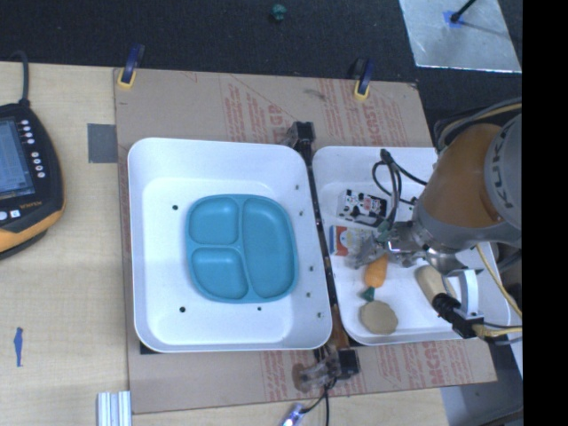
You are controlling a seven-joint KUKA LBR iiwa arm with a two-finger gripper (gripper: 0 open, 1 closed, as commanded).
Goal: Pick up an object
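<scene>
two white bins (142,238) (left one holding one blue tray (241,247)).

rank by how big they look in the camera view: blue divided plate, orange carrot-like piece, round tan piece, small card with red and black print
1. blue divided plate, by far the largest
2. round tan piece
3. small card with red and black print, close to the tan piece, so that order is unsure
4. orange carrot-like piece, smallest, though the gripper may hide its top
</scene>
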